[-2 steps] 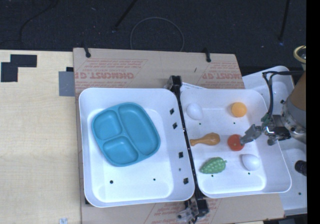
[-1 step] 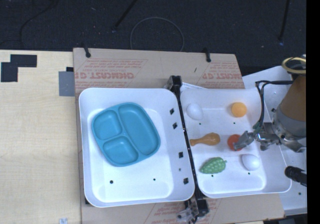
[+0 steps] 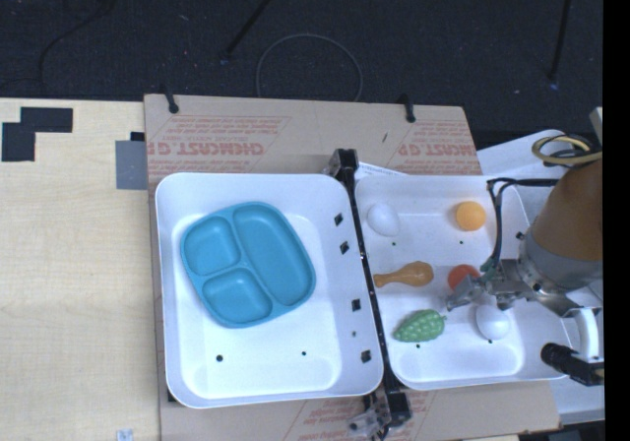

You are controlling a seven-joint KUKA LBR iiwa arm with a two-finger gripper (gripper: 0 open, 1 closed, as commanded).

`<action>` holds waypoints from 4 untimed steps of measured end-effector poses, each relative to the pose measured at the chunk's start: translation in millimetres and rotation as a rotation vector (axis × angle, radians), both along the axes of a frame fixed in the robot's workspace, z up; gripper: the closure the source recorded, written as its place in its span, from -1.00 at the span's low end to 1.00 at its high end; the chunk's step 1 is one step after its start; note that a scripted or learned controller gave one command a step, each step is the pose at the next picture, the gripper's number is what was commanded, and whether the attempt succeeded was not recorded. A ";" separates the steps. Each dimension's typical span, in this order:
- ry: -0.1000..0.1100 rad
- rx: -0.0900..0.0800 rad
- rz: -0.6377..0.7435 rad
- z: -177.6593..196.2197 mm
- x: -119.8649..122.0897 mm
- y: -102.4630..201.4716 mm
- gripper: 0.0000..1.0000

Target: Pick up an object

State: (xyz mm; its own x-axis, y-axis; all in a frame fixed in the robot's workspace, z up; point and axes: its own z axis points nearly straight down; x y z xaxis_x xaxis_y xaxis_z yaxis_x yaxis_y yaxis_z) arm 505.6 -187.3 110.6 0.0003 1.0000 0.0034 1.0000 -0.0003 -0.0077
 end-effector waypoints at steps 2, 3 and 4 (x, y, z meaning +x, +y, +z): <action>-0.010 -0.005 -0.005 64.6 -6.9 -9.1 1.00; -0.009 -0.004 0.001 102.0 -6.3 -9.8 1.00; -0.006 -0.001 0.005 104.1 11.8 38.6 1.00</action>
